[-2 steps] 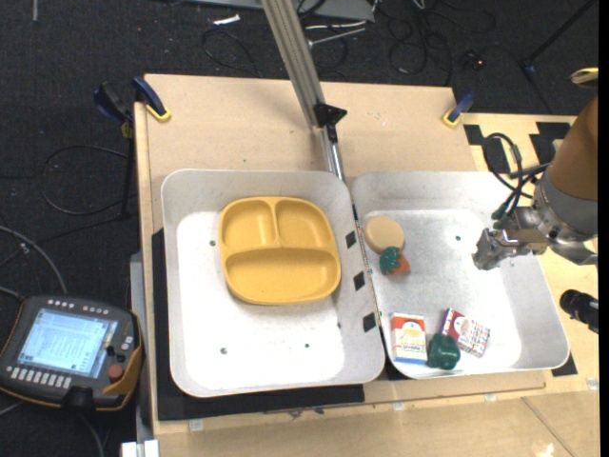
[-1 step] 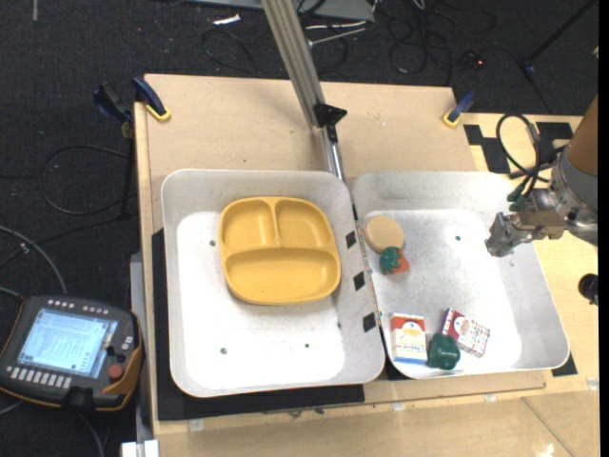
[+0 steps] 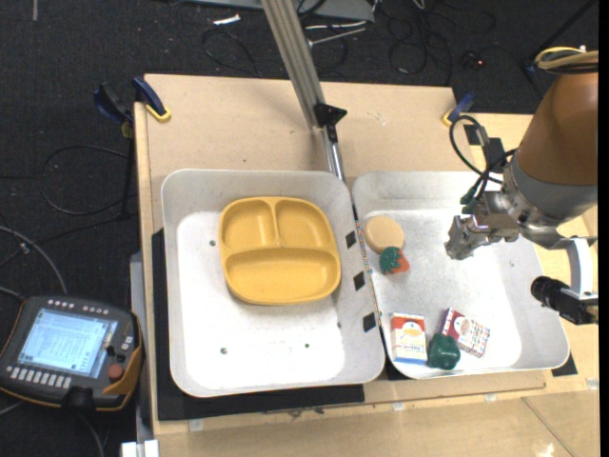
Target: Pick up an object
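My gripper hangs over the middle of the right bin, with nothing visible in it. To its left lie a tan round disc and a small green and red toy. Near the bin's front edge sit a white carton with a red top, a dark green object and a red and white packet. The gripper is well clear of all of these.
A yellow three-compartment plate rests in the left bin. A slanted metal pole ends at the bins' back junction. A teach pendant lies at the left, off the bench.
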Tool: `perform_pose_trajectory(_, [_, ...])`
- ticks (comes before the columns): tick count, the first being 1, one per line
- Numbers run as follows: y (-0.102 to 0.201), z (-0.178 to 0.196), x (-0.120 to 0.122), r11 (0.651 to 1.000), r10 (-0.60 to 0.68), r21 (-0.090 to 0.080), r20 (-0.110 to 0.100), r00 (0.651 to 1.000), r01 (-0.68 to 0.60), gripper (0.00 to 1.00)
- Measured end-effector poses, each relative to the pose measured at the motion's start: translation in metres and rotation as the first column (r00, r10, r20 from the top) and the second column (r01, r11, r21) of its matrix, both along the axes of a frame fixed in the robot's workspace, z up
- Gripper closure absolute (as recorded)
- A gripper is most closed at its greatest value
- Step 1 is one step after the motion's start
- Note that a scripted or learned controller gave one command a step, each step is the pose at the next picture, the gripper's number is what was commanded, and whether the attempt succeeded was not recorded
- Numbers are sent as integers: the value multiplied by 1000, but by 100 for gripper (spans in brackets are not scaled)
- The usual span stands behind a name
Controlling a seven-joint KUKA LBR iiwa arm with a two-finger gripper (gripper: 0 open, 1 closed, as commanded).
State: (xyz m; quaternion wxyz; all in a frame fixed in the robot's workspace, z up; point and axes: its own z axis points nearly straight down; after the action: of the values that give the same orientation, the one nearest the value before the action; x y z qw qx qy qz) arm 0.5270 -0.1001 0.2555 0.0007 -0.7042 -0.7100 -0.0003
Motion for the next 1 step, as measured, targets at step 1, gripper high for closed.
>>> perform_pose_trajectory(1, [58, -8, 20, 1000, 0, 0, 1, 1000, 0, 100])
